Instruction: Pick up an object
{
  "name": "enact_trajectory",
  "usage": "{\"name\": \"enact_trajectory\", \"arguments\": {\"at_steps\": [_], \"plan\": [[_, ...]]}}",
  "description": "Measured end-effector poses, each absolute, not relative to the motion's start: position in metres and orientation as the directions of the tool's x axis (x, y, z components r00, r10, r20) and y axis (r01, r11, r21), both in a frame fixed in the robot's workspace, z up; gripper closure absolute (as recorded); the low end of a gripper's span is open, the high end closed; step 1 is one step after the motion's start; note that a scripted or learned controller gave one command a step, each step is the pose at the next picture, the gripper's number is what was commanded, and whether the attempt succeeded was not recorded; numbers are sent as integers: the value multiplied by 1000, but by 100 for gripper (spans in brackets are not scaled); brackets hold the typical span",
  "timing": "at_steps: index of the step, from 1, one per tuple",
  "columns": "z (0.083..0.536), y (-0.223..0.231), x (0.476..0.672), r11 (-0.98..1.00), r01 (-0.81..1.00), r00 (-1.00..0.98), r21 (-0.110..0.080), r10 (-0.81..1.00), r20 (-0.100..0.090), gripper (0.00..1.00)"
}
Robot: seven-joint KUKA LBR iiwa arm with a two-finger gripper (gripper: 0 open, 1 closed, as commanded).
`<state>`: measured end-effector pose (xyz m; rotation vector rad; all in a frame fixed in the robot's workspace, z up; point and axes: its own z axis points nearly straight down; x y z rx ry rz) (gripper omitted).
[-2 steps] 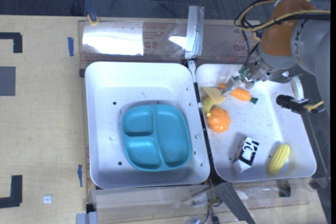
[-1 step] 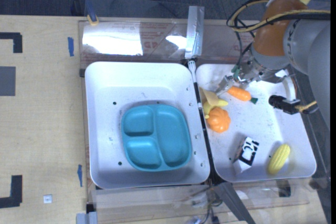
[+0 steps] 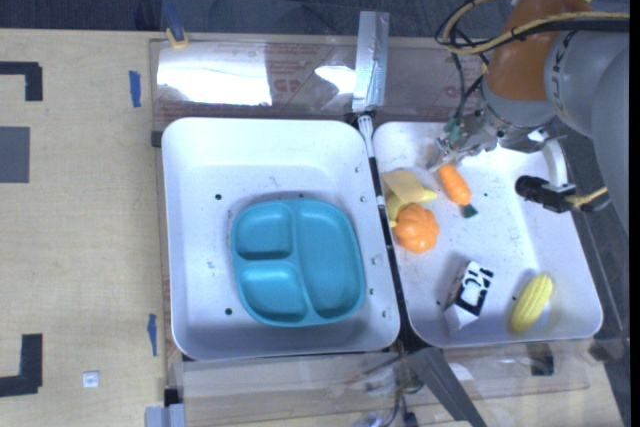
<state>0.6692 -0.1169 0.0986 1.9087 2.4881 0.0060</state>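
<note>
White bins, two, side by side on a wooden bench; grey arm over the right bin's far edge.

Left bin [image 3: 190,245] carried a blue sectioned tray [image 3: 297,260] near its middle. Right bin [image 3: 585,275] carried a small orange carrot [image 3: 455,183] near its far edge; a pale yellow piece [image 3: 409,189] and a round orange fruit [image 3: 417,229] touching each other against the dividing wall; a black-and-white block [image 3: 470,290] and a yellow corn cob [image 3: 531,302] near the front edge, apart from one another. Gripper [image 3: 458,137] hung just beyond the carrot at the far edge, with cables crowding around it; whether its pincer was spread or pressed together could not be told. Markings on the black-and-white block were too small to read. Blue tape tabs [image 3: 134,88] marked the bench left of the bins.
</note>
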Motion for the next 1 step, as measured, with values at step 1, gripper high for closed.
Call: {"name": "enact_trajectory", "arguments": {"at_steps": [1], "plan": [[210,-79,670,321,947,-321,15,947,-6,100]]}}
